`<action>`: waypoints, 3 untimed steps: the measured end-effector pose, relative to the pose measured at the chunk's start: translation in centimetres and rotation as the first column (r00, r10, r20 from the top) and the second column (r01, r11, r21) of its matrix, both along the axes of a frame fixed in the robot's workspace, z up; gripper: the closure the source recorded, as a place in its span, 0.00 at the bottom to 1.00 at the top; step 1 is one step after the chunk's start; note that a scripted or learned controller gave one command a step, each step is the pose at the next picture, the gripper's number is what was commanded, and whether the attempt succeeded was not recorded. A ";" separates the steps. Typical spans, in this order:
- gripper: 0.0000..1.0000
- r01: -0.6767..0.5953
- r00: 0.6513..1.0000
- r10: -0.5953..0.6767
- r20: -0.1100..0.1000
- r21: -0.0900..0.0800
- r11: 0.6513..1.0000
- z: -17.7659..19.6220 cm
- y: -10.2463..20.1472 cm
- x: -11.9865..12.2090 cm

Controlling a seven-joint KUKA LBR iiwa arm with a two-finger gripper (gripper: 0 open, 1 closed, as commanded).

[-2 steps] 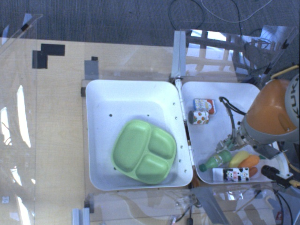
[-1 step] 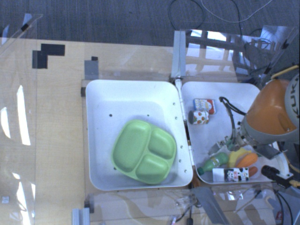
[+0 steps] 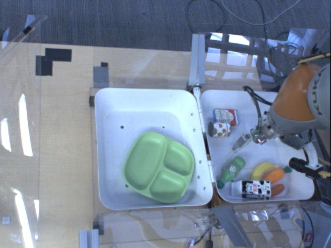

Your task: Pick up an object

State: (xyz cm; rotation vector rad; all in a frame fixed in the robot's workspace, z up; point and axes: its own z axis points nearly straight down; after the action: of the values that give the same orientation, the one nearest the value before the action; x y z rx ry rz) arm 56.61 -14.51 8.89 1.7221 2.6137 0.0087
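Observation:
My gripper (image 3: 243, 142) hangs over the middle of the right bin (image 3: 305, 192), reaching in from the right, with nothing visibly in it. Just left of it sit a small white cup with coloured dots (image 3: 220, 129) and a red and white carton (image 3: 226, 115). Below the gripper a green bottle (image 3: 230, 171) lies slanted by the bin's left wall. At the bin's front right are a yellow banana (image 3: 262, 169), an orange carrot (image 3: 275, 175) and a white carton with black patches (image 3: 252, 189).
The left bin (image 3: 111, 112) holds a green divided plate (image 3: 159, 166) in its front half. The arm's orange band (image 3: 292, 94) rises over the right bin's right side. A metal frame and cables stand behind the right bin.

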 end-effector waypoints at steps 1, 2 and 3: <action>0.00 -0.109 0.994 0.109 0.000 -0.009 0.994 0.0 2.3 8.0; 0.00 0.099 0.995 -0.099 -0.004 0.000 0.995 -0.1 -0.5 4.7; 0.00 -0.052 0.999 0.052 -0.008 -0.007 0.999 -0.1 2.7 8.3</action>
State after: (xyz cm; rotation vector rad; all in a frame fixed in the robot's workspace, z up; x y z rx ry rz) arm 64.93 -11.84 8.80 1.6547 2.6605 -0.0072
